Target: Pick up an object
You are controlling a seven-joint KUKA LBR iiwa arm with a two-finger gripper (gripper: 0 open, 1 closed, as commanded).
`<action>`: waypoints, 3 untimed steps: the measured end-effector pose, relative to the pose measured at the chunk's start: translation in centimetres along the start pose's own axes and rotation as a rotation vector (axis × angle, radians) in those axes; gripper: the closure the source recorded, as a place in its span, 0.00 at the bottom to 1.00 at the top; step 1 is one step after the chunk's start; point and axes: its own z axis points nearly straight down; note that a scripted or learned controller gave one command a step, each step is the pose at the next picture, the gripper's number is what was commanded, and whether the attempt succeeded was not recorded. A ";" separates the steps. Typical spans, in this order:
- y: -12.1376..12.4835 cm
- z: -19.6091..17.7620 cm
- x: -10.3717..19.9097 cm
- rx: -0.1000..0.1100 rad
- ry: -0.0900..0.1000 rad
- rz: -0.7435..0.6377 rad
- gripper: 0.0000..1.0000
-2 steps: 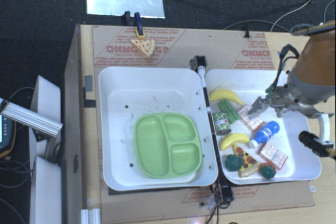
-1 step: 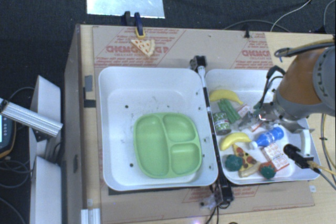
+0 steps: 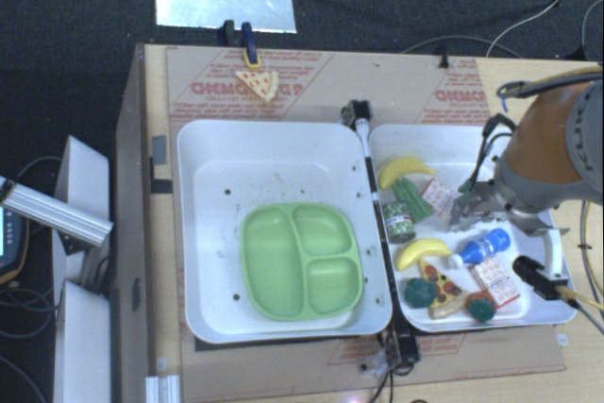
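My hand low in the right bin.
Just above the blue bottle; can't tell its grip; two bananas left of bottle.

Grey arm with orange band, black cable.

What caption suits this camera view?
Arm's end effector lowered into the right bin among bananas, a bottle and toys; green tray in left bin.

Brown bench, left white bin; right white bin beside it, touching
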 end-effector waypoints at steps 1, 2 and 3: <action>0.0 0.0 0.0 0.000 0.000 0.000 0.00; 5.7 1.1 2.5 0.001 0.000 -0.003 0.00; 10.5 -2.4 1.3 -0.001 -0.001 -0.004 0.00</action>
